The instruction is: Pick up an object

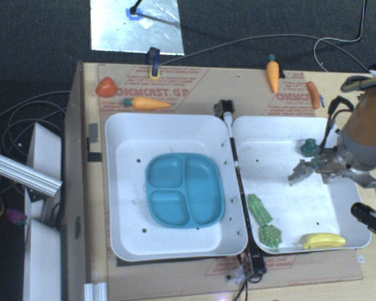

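- The arm's far end is cut off at the picture's edge.
- The gripper (pixel 299 173) is spread wide and holds nothing.
- A small teal toy (pixel 309 147) lies just behind it.

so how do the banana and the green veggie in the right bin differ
The banana is yellow and smooth; the green veggie is green and bumpy. The banana lies almost level along the right bin's near edge; the green veggie lies on a slant by the divider. Both lie loose, apart from the tool.
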Robot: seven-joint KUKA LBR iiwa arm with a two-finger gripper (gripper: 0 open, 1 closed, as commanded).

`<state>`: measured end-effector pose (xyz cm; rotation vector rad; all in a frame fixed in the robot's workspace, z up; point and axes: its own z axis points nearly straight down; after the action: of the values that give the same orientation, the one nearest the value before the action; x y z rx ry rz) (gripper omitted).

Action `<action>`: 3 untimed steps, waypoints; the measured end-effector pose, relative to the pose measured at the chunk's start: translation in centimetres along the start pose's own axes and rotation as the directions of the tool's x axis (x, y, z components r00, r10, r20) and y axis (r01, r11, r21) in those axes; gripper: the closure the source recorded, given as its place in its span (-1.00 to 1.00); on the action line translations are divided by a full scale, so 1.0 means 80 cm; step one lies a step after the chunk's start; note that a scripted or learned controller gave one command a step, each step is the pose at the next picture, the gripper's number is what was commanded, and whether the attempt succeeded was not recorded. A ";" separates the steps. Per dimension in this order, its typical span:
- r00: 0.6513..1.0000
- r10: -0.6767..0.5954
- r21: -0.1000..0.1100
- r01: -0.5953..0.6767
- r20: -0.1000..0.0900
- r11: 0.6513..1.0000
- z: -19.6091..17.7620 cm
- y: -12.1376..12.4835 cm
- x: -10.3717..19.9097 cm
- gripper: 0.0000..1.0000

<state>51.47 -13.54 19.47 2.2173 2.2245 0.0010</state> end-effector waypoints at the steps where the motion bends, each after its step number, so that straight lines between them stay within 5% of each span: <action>1: 1.000 0.000 0.001 0.000 0.000 1.000 0.077 0.070 -0.027 -1.00; 2: 1.000 -0.002 -0.004 0.002 0.002 1.000 0.033 0.194 -0.062 -1.00; 3: 1.000 0.001 -0.001 -0.001 0.002 1.000 0.056 0.190 -0.090 -1.00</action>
<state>66.66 -20.70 14.98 2.2173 2.2223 0.0000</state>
